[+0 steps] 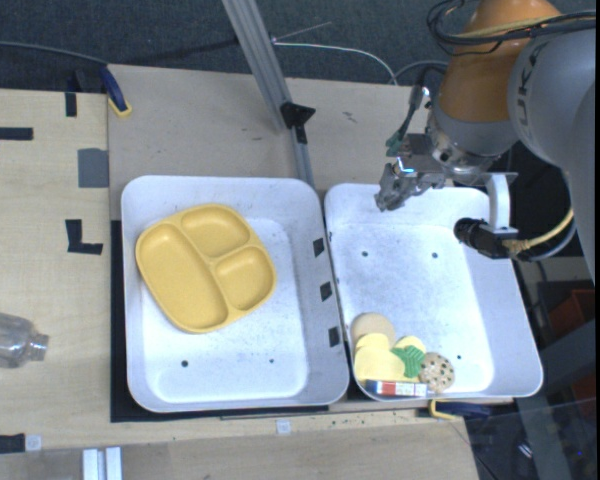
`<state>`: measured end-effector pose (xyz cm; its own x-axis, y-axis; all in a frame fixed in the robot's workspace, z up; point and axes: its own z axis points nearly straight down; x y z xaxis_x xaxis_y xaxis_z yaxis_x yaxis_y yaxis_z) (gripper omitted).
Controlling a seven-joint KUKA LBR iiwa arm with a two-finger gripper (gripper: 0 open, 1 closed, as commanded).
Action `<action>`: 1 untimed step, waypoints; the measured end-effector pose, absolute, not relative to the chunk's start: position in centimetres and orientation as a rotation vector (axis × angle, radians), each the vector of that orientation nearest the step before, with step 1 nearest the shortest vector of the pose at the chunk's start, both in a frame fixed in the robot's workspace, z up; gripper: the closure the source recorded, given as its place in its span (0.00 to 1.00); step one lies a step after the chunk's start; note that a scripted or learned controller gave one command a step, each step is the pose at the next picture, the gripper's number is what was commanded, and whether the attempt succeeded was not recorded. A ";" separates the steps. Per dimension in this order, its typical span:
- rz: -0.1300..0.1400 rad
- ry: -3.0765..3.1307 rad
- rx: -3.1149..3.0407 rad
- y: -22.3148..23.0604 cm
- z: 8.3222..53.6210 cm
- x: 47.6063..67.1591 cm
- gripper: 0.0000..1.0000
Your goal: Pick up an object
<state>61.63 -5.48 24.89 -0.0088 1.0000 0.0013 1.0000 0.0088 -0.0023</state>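
Note:
A small heap of toy food (395, 360) lies in the near left corner of the right bin (480, 298): a tan round piece, yellow pieces, a green bit, a speckled cookie and a red and white stick. My gripper (392, 196) hangs over the far left corner of that bin, well away from the heap. Its fingers point down and nothing shows between them. A yellow divided plate (206, 265) rests in the left bin (220, 368).
A grey metal pole (265, 63) slants down to the gap between the bins at the back. A clear plastic bottle (5, 340) lies on the wooden bench at the left. Cables run behind the bins.

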 end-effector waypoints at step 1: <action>0.013 -2.215 -2.215 -4.8 18.4 55.6 1.00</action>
<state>55.60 -4.81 18.42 0.0002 1.0000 0.0008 0.9999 -0.0002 -0.0125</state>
